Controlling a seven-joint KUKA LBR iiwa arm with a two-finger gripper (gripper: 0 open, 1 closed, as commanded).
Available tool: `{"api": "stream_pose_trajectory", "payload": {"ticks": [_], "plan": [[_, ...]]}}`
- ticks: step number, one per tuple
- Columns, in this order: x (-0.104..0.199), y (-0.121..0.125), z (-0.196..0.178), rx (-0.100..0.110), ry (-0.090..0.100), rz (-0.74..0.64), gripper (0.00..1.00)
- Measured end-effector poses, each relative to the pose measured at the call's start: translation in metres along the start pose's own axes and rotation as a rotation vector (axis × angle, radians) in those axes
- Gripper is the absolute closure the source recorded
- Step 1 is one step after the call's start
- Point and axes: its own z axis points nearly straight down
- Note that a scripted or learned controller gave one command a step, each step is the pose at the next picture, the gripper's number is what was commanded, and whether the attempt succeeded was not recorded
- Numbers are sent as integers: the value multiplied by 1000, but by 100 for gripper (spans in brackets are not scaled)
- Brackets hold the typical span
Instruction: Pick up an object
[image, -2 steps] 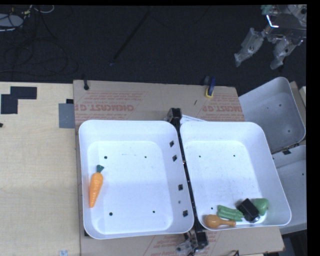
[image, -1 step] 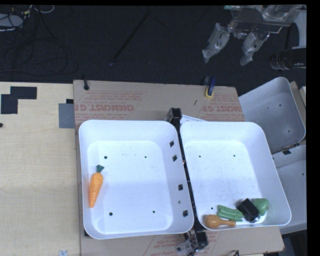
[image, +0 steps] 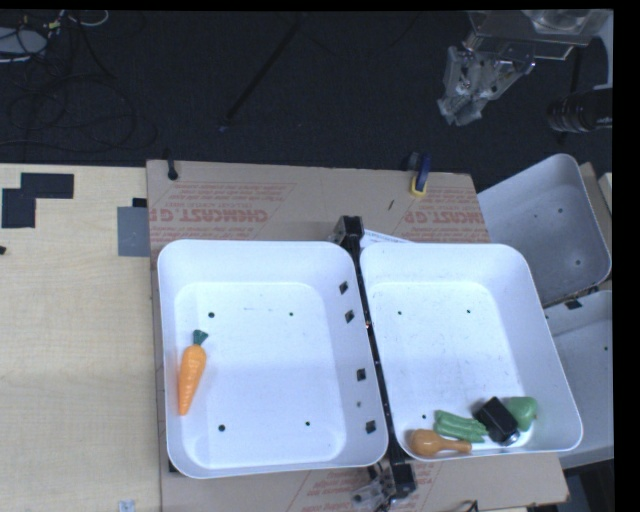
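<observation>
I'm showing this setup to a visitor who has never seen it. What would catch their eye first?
Probably the orange carrot, lying alone near the left wall of the left bin. Next, the cluster in the near right corner of the right bin: a green pea pod, a tan pear-shaped piece and a black block over another green item. The gripper hangs high over the dark background at top right.

Slanted overhead view — both bins (image: 160, 300)

The cardboard sheet (image: 300, 205) bears red print reading, seemingly, "CHEMCAST. G.P." (upside down, twice along its far edge).
</observation>
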Motion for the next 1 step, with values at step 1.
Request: {"api": "stream_pose_trajectory", "payload": {"ticks": [1], "plan": [[113,2,10,-3,2,-5,100]]}}
